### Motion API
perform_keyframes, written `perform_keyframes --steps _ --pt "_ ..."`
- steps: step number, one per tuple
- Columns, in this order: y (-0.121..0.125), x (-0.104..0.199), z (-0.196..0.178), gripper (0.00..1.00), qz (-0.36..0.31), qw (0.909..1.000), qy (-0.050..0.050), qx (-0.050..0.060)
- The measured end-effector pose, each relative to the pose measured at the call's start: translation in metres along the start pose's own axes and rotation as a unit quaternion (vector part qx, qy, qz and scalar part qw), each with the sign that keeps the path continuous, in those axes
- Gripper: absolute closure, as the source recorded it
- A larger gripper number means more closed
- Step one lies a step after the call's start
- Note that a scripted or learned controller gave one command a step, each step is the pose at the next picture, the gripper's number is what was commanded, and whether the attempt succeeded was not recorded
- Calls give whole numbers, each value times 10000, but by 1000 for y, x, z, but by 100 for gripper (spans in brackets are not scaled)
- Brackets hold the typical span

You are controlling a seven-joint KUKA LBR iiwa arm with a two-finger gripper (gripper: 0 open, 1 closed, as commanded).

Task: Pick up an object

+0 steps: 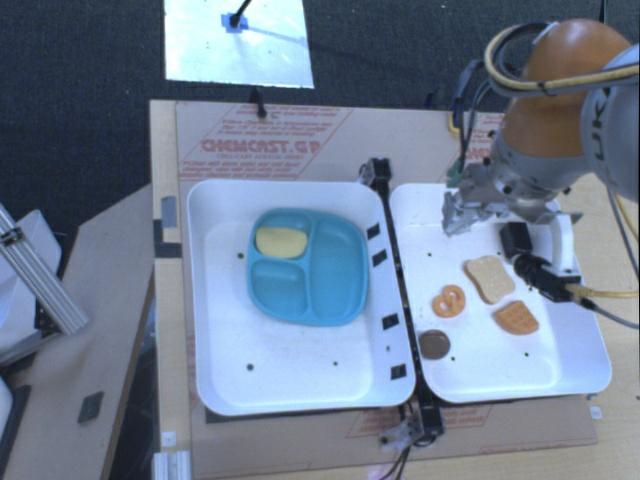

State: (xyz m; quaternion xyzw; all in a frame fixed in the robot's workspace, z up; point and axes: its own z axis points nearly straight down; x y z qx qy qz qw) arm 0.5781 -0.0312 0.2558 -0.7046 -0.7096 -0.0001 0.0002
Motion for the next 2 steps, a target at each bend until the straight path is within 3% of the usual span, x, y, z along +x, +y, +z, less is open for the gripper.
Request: perform_keyframes --steps 2 --pt "-6 94 20 100 -7 10000 2 -2"
